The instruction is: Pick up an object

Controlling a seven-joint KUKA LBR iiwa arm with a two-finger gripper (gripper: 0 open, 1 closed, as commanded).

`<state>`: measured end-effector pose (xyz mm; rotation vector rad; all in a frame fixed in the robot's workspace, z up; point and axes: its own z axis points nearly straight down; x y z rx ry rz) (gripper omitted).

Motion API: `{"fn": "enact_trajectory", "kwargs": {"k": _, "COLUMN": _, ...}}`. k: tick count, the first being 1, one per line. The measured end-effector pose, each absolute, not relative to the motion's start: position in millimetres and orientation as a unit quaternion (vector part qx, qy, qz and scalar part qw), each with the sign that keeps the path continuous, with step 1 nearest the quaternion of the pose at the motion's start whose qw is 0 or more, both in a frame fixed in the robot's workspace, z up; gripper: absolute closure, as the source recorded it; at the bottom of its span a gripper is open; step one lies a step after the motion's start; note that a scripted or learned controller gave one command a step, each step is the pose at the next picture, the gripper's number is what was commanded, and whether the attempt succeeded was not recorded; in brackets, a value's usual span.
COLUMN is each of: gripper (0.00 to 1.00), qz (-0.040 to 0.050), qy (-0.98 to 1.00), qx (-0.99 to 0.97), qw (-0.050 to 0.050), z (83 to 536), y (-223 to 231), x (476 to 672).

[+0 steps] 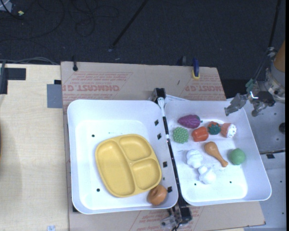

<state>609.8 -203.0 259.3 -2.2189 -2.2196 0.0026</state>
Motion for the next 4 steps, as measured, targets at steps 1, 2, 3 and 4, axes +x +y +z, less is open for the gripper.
{"fn": "enact_trajectory", "kwargs": {"k": 1, "gripper": 0.00, "qz": 0.0011, "qy": -0.707, "qx": -0.708, "qw": 0.003, "z": 81.3, "y": -203.1, "x": 551.2}}
{"fn": "enact_trajectory", "kwargs": {"k": 2, "gripper": 0.00, "qz": 0.0011, "qy": -0.706, "qx": -0.708, "qw": 0.005, "z": 135.4, "y": -150.3, "x": 475.0}}
{"fn": "enact_trajectory", "kwargs": {"k": 3, "gripper": 0.00, "qz": 0.0017, "qy": -0.707, "qx": -0.707, "qw": 0.001, "z": 84.3, "y": -100.3, "x": 474.7}}
{"fn": "enact_trajectory", "kwargs": {"k": 4, "gripper": 0.00, "qz": 0.0005, "qy": -0.707, "qx": -0.707, "qw": 0.000, "z": 102.7, "y": -125.9, "x": 526.7}}
